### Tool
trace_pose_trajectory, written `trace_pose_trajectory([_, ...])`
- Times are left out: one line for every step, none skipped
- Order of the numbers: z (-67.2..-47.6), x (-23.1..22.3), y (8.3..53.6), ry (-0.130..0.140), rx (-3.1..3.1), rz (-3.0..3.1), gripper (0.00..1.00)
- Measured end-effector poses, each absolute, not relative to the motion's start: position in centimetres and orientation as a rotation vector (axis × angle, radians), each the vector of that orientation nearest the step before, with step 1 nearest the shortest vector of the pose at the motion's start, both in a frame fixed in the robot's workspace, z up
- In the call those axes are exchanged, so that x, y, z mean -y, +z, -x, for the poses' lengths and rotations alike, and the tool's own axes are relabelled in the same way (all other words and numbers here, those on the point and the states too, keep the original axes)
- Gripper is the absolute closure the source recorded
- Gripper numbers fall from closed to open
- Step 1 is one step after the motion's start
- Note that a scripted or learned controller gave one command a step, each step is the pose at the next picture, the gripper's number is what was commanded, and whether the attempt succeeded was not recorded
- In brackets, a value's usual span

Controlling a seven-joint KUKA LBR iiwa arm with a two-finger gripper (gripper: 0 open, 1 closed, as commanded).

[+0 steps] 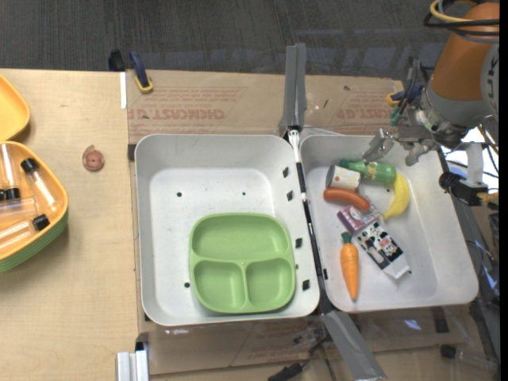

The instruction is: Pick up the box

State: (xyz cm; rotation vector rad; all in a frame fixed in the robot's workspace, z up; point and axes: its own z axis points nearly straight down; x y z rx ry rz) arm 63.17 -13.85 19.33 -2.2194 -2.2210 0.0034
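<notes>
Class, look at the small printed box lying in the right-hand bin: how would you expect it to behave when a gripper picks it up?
The box lies flat and looks like thin printed card, so it is probably light and may dent if squeezed. Its flat faces suggest it will slide, not roll. The carrot lies close by its lower left, so it may get nudged.

Grey arm reaching from right, tool [394, 148] angled down-left
</notes>
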Motion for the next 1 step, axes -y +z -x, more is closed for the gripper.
trace_pose_trajectory([-57.95, 11.91, 9.24, -0.001, 2.312, 2.128, 0.00])
